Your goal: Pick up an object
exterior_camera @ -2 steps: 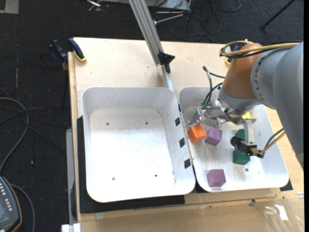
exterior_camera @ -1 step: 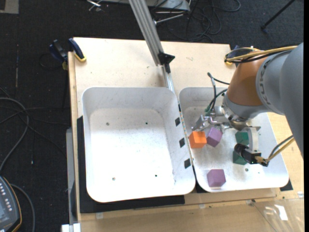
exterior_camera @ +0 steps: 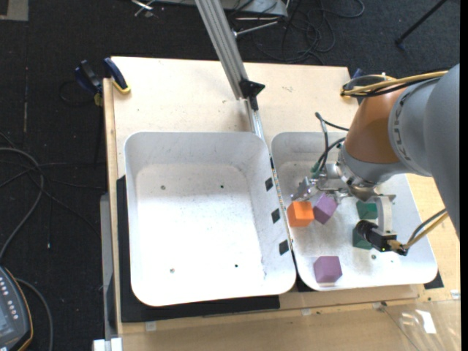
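Lying in right bin (exterior_camera: 406, 268): orange block (exterior_camera: 300, 214), green block (exterior_camera: 367, 210), two purple blocks (exterior_camera: 325, 208) (exterior_camera: 327, 268).

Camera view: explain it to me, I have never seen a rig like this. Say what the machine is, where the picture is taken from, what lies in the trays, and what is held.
The grey machine with the orange band is a robot arm reaching in from the right. The gripper at its tip is its grabbing tool. One camera, fixed above the bench, looks down at a slant on the left bin and the right bin. In the right bin lie an orange block, a purple block, a green block and a purple cube. The gripper is low by the orange block and purple block. I cannot tell whether it holds either.
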Controlling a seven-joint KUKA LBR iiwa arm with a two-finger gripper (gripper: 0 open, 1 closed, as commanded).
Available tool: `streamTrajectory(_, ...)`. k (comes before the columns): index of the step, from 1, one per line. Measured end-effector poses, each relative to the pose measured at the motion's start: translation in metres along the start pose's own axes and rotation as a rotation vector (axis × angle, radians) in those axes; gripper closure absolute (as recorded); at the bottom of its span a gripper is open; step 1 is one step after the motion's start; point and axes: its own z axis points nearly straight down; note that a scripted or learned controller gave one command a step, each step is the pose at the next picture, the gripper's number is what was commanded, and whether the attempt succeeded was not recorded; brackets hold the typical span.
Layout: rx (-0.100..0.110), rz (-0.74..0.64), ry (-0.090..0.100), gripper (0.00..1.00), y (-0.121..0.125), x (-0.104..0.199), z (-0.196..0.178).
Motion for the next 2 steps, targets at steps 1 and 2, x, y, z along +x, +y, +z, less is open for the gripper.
streamTrajectory(1,0.002,0.001,0.000,0.00,-0.0198,-0.0042,0.0002)
streamTrajectory(2,-0.001,0.000,0.001,1.00,-0.0186,-0.0037,-0.0098)
